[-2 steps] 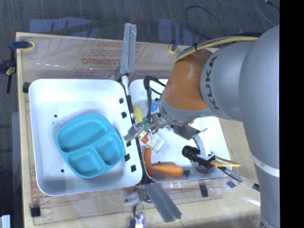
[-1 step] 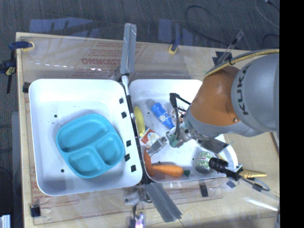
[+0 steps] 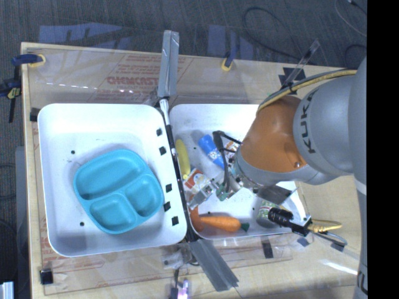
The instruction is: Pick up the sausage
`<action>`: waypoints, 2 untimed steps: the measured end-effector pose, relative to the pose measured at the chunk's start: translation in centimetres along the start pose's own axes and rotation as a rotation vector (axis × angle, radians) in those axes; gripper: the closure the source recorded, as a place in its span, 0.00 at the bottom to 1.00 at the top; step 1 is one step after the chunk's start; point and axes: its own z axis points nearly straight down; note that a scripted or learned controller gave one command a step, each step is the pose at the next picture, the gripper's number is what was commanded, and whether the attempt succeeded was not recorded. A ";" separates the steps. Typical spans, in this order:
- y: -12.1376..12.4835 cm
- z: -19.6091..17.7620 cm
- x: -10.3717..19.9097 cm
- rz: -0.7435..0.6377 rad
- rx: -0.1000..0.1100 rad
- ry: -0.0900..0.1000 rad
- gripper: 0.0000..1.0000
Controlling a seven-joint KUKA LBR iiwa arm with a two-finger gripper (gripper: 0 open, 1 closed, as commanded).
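Carrot [image 3: 215, 222], banana [image 3: 182, 157] beside hand [image 3: 219, 190]

Glossy plastic tray [image 3: 118, 192] (smooth bins [image 3: 59, 126]).

Counts across the two bins

Two white bins: the left bin [image 3: 56, 167] carries one blue tray [image 3: 118, 190]; the right bin [image 3: 193, 114] carries one carrot [image 3: 218, 223] at its bottom edge, one banana [image 3: 182, 157] along its left edge, and one blue bottle [image 3: 209, 148].
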 end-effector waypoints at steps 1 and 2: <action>1.4 5.1 -2.8 -0.021 -0.001 -0.011 0.00; 1.3 4.0 -3.1 -0.020 0.001 -0.014 1.00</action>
